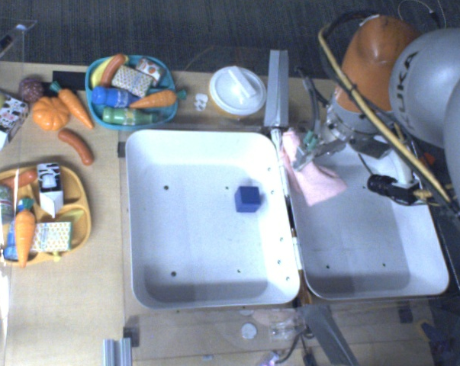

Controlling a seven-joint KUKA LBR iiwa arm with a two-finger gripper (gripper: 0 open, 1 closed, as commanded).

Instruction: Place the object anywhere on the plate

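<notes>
Pink cloth [315, 180] lies crumpled in the right bin [382, 277], against its far left corner and partly over the rim shared with the left bin [184, 280]. At the cloth's upper edge sits the claw [312, 145]; whether it is apart or clamped, I cannot tell. A blue cube [248, 198] rests mid-left bin.

blue cube [248, 198] (left bin [161, 280]), pink plate [315, 180]
</notes>
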